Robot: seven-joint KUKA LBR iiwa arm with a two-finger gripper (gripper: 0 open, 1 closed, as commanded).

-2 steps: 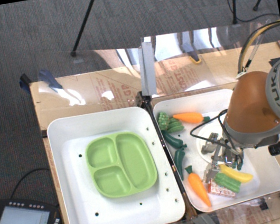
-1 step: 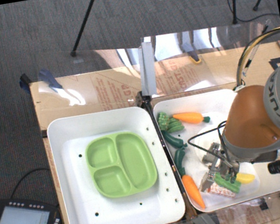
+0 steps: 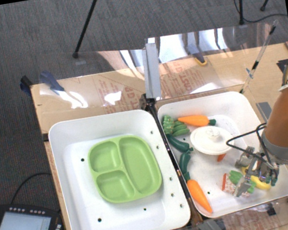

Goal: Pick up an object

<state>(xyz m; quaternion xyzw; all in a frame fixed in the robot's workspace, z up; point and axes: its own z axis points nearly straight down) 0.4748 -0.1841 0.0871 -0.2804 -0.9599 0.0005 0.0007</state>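
Pictured from above: gripper (image 3: 252, 174) lowered into near right corner of right bin (image 3: 240, 98), beside white lidded dish (image 3: 212, 139), amid small toys including yellow piece (image 3: 262, 184) and red-and-green piece (image 3: 232, 181). Finger spread and any hold impossible to tell. Left of dish, orange carrots (image 3: 199, 195) and green vegetables (image 3: 178, 143). Farther left, green divided plate (image 3: 125, 168) in left bin (image 3: 62, 153).

bins (image 3: 62, 153): glossy white plastic | tray (image 3: 125, 168): matt green plastic | floor (image 3: 20, 40): rough carpet
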